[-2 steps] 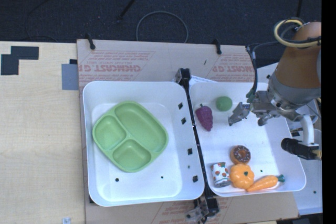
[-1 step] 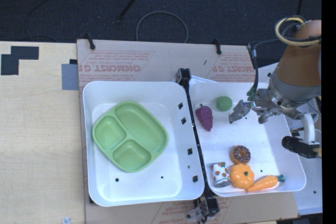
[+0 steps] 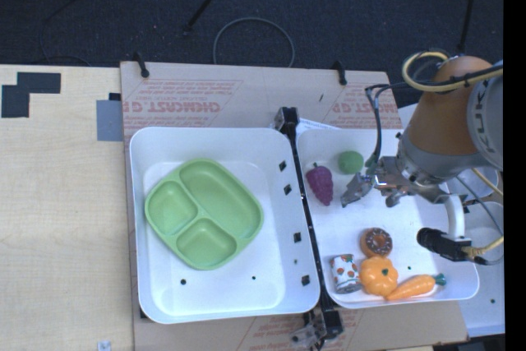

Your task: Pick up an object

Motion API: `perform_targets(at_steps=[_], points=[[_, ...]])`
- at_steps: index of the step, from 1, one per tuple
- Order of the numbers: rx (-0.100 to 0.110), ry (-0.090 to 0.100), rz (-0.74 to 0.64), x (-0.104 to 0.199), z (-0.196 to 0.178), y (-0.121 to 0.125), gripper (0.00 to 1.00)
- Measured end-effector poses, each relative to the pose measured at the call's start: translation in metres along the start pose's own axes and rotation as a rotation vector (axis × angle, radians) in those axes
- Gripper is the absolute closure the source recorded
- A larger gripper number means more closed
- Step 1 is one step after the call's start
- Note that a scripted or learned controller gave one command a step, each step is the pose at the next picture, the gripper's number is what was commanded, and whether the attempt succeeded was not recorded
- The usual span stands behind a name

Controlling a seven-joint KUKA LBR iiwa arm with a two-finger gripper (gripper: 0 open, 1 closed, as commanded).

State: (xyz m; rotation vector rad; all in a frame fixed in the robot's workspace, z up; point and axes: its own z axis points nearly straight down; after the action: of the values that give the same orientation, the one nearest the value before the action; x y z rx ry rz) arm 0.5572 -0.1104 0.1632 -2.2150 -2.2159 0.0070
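The right bin (image 3: 460, 279) holds several toy foods. A purple grape bunch (image 3: 320, 183) lies near the bin's left wall, and a green round fruit (image 3: 351, 161) sits just behind it. Toward the front are a chocolate donut (image 3: 376, 242), an orange pumpkin (image 3: 378, 275), a carrot (image 3: 412, 287) and a small patterned can (image 3: 344, 273). My gripper (image 3: 358, 192) hangs low over the bin floor, just right of the grapes and in front of the green fruit. Nothing shows in its grasp.
The left bin (image 3: 164, 300) holds a green divided plate (image 3: 204, 212). A black divider (image 3: 300, 210) runs between the two bins. The arm's grey body and cables (image 3: 448, 177) cover the right bin's back right part.
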Motion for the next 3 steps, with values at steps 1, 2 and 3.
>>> perform_targets(at_steps=[1, 2, 3], points=[[-0.001, 0.000, 0.000, 0.001, 0.047, 0.007, 0.00], [-0.006, -0.002, 0.001, 0.002, 0.076, 0.008, 0.00], [-0.007, 0.000, 0.006, 0.001, 0.064, 0.008, 1.00]])
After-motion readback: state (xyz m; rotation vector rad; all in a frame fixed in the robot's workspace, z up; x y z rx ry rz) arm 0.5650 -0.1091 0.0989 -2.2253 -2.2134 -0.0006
